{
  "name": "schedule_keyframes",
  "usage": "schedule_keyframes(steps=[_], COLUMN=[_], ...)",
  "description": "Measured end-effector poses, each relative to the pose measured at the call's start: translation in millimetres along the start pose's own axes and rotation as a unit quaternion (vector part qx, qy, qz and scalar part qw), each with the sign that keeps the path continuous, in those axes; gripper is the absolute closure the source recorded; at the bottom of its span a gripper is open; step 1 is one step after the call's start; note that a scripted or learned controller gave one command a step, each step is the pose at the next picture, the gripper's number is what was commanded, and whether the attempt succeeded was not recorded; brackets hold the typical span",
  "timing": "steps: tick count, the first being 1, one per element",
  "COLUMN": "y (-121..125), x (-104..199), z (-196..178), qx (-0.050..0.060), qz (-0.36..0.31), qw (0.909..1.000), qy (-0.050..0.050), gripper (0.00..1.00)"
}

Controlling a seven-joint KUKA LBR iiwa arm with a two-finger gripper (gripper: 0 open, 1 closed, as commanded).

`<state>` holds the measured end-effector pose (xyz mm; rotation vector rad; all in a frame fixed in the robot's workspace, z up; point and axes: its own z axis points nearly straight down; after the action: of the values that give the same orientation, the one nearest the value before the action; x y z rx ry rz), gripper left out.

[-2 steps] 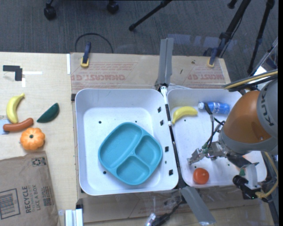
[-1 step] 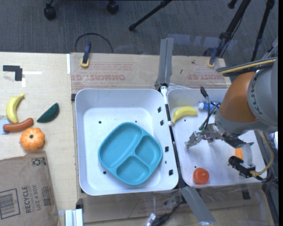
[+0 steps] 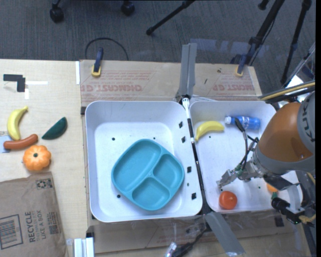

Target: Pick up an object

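Gripper [image 3: 226, 178] hangs near right bin's [image 3: 266, 205] front edge, seemingly above tomato [image 3: 228, 200].

Grey carpet floor [image 3: 150, 22] behind a wooden bench [image 3: 40, 95], with chair castors [image 3: 56, 13].

In the right bin [image 3: 213, 150], open floor is left across the middle, between the banana [image 3: 208, 128] and blue bottle [image 3: 243, 121] near the far wall and the orange-red ball [image 3: 228, 200] near the front wall. The right side is blocked by the arm [image 3: 283, 138]. The left bin [image 3: 100, 150] is largely taken up by the blue divided plate [image 3: 147, 174]; only margins along its walls are free.
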<state>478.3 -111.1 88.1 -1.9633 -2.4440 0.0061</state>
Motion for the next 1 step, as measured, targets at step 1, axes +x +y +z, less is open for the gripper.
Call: schedule_keyframes(steps=[1], y=[130.7], x=[-2.9], z=[-101.8], qx=[-0.002], qz=[-0.068], qw=[0.9977], qy=[-0.002], gripper=[0.00])
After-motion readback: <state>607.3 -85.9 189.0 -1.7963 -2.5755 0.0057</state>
